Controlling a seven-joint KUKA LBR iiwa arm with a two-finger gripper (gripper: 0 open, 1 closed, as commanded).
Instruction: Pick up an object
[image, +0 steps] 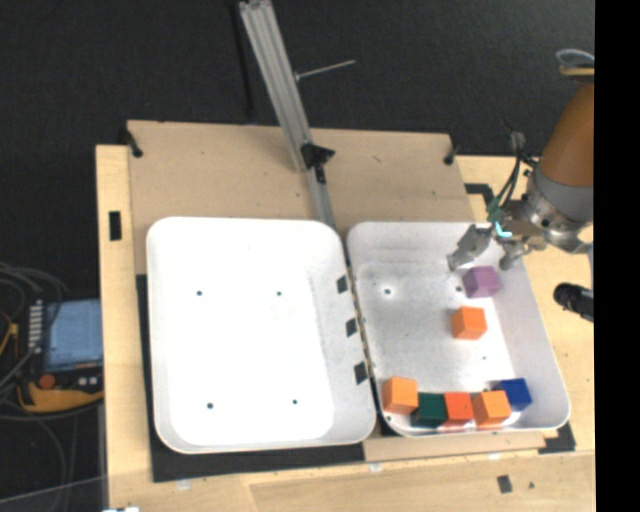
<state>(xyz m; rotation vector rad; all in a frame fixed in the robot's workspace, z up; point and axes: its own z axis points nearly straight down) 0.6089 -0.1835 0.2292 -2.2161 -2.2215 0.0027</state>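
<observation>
We list two white bins side by side on the bench (115, 330). The left bin (160, 330) shows its bare floor with a few dark dots. The right bin (400, 250) carries all the blocks. A purple block (483, 281) lies near its far right corner, and an orange block (468, 322) sits just nearer us, apart from the purple one, toward the right edge. Along the near edge we count a row of five: an orange cube (401, 393) at the left end, a green block (431, 408), a second orange (458, 406), a third orange (491, 406), and a blue block (515, 392) at the near right corner, each close against its neighbour. The gripper (482, 247) hangs over the far right corner of the right bin, just beyond the purple block and above it; we see nothing between its fingers, and whether the jaws stand spread or pressed together we cannot tell. A metal rail (285, 100) slants from the bench's far edge toward the gap between the bins.
</observation>
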